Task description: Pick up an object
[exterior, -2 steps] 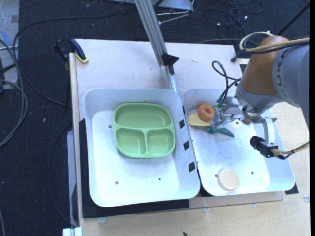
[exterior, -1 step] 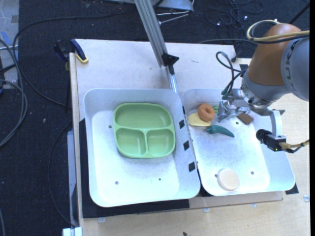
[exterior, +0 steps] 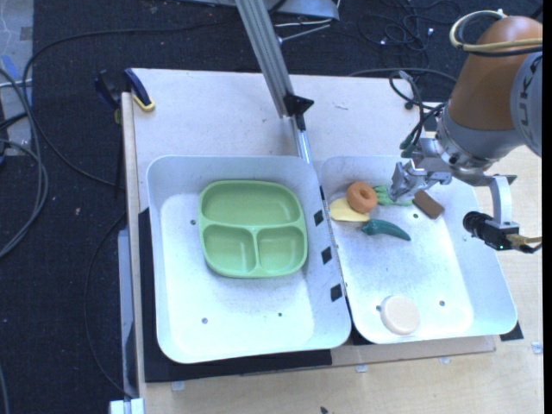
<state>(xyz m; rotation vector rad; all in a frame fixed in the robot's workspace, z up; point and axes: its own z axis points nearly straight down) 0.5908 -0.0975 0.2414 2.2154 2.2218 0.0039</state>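
Desk (exterior: 216,102) — a pale, flat surface carrying two shallow white bins side by side. Left bin (exterior: 172,317): smooth moulded plastic with rounded corners, holding a light green plate (exterior: 254,228), rounded-rectangular and split into three compartments. Right bin (exterior: 466,300): same material and form, holding the small items. Arm (exterior: 496,76): bulky, with a glossy orange band above a grey wrist, reaching over the right bin's far edge from the right. Claw (exterior: 405,182) — metallic grey, lowered into the far part of the right bin; how far it is open cannot be told, and no item is seen between its tips. Round cream disc (exterior: 400,315), smooth, near the bin's front edge and well apart from the claw. Orange ring-shaped doughnut toy (exterior: 362,197), just to the left of the claw, lying on a flat yellow piece (exterior: 343,213). Dark green, curved pepper-like item (exterior: 385,228) just in front of the claw. Small brown block (exterior: 428,204), just beside the claw on its right
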